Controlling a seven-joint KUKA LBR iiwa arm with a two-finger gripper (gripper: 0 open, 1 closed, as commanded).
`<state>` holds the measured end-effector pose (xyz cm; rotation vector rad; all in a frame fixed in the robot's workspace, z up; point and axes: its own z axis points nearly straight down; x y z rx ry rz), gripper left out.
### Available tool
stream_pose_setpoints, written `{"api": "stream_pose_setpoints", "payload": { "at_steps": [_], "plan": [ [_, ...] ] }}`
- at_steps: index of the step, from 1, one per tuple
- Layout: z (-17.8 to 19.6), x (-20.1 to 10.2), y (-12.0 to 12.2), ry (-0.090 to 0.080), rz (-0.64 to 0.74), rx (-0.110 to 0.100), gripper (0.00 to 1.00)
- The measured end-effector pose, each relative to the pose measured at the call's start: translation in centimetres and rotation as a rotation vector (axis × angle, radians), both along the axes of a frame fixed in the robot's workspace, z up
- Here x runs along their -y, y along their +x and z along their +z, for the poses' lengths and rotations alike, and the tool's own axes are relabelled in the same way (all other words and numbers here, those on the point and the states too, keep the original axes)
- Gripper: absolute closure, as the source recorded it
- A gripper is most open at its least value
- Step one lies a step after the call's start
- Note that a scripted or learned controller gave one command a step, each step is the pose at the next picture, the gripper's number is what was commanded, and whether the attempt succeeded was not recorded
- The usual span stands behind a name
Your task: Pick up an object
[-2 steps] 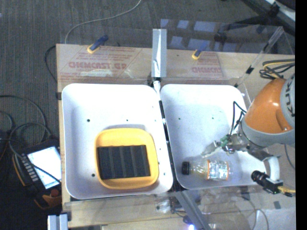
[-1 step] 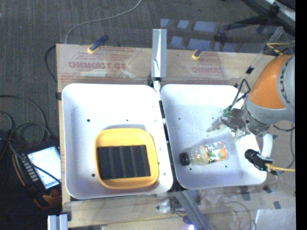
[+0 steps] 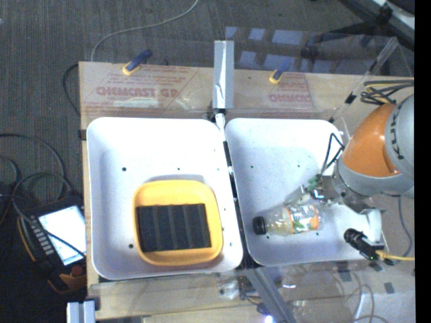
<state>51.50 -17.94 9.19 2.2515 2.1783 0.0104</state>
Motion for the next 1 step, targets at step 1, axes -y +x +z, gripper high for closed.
{"api": "stream_pose_setpoints", "payload": {
  "at_steps": [1],
  "plan": [
    [1.12, -0.09, 0.27, 0.000, 0.001, 0.007, 1.00]
  ]
}}
